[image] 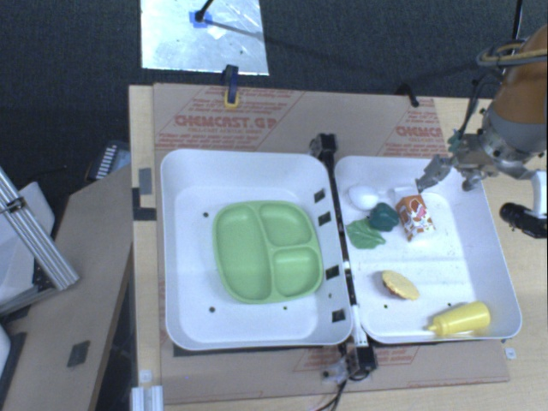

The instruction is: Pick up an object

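Observation:
My gripper [449, 178] hangs over the back right part of the right bin [479, 255], its two fingers spread open with nothing between them. Just below and to the left of it lies a small red and white carton [414, 217]. Beside the carton is a dark green leafy piece [377, 225], and behind that a white egg-shaped object [364, 199]. A tan round piece [400, 285] rests nearer the front. Along the front right rim lies a yellow squeeze bottle [461, 318].
The left bin [193, 315] holds a light green divided plate [265, 251]. A black hinge strip [336, 229] runs between the two bins. The arm's grey and orange body [518, 114] stands over the right bin's far right corner. Cardboard [257, 118] lies under both bins.

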You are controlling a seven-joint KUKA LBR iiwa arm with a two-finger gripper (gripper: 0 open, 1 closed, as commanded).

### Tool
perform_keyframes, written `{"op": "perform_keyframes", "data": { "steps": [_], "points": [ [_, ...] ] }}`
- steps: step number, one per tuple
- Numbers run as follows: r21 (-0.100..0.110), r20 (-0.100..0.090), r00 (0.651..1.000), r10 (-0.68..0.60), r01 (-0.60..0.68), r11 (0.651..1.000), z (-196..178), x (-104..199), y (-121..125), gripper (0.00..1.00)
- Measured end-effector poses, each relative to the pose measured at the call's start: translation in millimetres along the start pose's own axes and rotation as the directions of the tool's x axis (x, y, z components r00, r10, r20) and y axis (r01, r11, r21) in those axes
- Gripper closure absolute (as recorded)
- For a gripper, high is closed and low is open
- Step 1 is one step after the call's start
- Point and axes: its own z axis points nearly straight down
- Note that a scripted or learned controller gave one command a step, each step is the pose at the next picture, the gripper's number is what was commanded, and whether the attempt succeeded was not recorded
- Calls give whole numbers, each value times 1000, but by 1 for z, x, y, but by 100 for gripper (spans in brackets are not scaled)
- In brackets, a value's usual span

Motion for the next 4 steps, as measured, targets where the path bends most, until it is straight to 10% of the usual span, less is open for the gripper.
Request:
{"op": "perform_keyframes", "data": {
  "steps": [4],
  "points": [
    [-10,2,1000,-1,1,1000,117,-2,3,0]
  ]
}}
